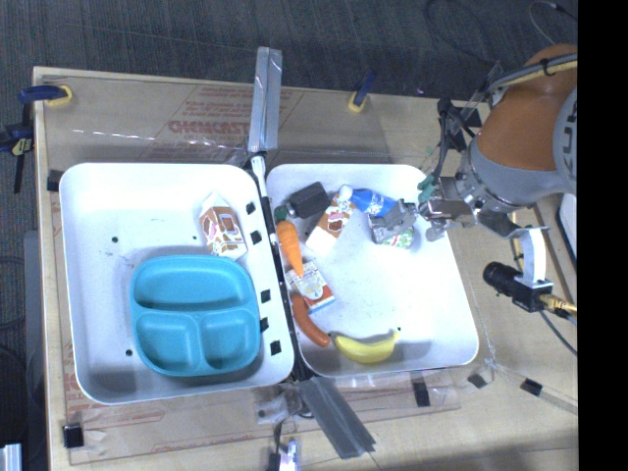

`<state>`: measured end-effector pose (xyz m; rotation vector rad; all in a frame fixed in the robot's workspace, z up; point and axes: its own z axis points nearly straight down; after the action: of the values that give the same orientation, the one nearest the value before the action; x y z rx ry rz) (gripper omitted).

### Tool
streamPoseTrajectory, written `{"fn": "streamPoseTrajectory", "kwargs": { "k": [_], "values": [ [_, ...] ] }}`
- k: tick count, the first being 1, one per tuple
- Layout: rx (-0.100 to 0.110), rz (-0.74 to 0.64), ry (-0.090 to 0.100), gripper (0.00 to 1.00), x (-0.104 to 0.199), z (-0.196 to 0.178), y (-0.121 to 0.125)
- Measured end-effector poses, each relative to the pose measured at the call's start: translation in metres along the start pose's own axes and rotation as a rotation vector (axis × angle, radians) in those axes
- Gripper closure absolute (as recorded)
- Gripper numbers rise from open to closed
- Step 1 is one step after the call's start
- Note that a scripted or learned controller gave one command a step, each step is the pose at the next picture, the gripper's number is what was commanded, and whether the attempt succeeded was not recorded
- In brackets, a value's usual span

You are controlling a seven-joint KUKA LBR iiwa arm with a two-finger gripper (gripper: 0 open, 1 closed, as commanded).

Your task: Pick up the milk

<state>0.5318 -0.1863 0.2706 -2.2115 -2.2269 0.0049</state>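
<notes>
We log the milk carton (337, 214) lying at the right bin's (446, 302) back among a black block (308, 200) and a blue bottle (371, 201), the gripper (400, 226) just beside, its closure undeterminable, and we judge it risks grabbing a crowded neighbour instead.

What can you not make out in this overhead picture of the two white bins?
- Fingers of the two-finger gripper, camera view: blurred and merged with the clutter beneath, so their state is unclear.
- Which small carton is the milk: the labels on the brown-and-white carton and the flat red-and-white packet are too small to read.
- The grey and orange arm: cut off by the right edge.
</notes>
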Motion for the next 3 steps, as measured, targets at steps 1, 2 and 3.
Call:
{"fn": "streamPoseTrajectory", "kwargs": {
  "k": [1,2,3],
  "values": [
    [0.000,-0.147,0.000,0.00,0.028,0.087,0.054],
    [-0.023,-0.029,-0.005,0.00,0.065,0.156,0.097],
    [-0.024,-0.031,-0.008,1.00,0.064,0.144,0.098]
  ]
}}
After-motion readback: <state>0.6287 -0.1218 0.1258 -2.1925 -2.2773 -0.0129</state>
